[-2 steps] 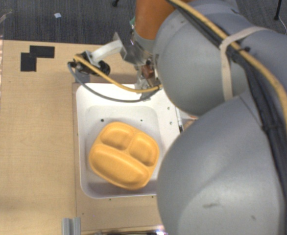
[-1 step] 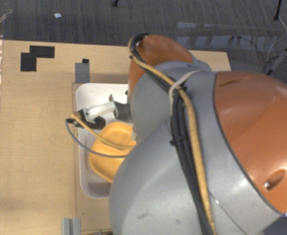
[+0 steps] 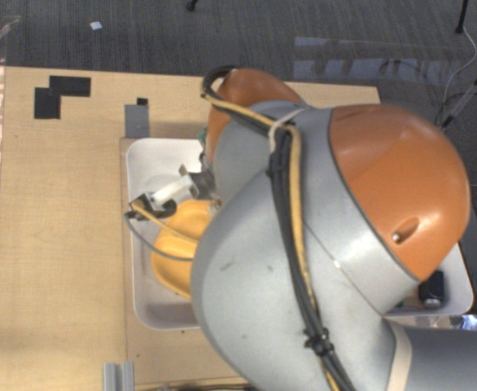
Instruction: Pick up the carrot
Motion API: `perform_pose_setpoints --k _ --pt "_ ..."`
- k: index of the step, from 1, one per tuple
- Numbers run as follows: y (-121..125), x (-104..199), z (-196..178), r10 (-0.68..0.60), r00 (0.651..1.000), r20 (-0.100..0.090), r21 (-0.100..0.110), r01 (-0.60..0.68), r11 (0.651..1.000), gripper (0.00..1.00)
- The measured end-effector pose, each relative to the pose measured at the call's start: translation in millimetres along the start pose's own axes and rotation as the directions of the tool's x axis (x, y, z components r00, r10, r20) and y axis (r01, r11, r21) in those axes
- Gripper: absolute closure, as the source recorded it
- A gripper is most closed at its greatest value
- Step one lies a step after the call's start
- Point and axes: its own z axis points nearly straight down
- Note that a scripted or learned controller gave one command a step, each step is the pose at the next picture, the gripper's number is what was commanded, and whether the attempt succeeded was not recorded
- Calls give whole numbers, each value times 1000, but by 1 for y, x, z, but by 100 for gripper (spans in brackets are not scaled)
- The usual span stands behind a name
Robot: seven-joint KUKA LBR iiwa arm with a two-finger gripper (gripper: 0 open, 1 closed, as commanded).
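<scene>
The grey arm (image 3: 287,283) takes up most of the middle and right of the frame. It has a big orange dome (image 3: 405,182) at right of centre and a smaller orange band (image 3: 238,92) higher up, near the top middle. Dark and yellow cables (image 3: 283,186) run down its casing.

Under it the tan bench (image 3: 59,251) spreads across the left half. The left white bin (image 3: 141,161) sits left of centre, and the arm covers its right part. A strip of the right white bin (image 3: 465,293) shows at the lower right, with a small dark object (image 3: 432,289) against its wall.

Two rounded yellow-orange shapes (image 3: 177,247) lie in the lower half of the left bin, touching each other, with the arm over their right side. Whether either one is the carrot cannot be told.

A black L-shaped mark (image 3: 59,96) sits on the bench at the upper left, and a grey block (image 3: 137,120) stands just above the left bin.

The gripper (image 3: 204,182) hangs over the middle of the left bin, just above the yellow shapes. The arm covers most of it, so it cannot be told whether it is released, clenched or grasping anything.
</scene>
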Motion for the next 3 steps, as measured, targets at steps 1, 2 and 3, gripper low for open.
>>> perform_pose_setpoints --k 1,2,3 --pt "-1 -7 8 1 1000 25 5 -2 1000 0" --pt "23 -94 12 -256 966 -14 8 256 967 0" --pt "18 -82 -4 -275 960 -45 -1 275 961 100"
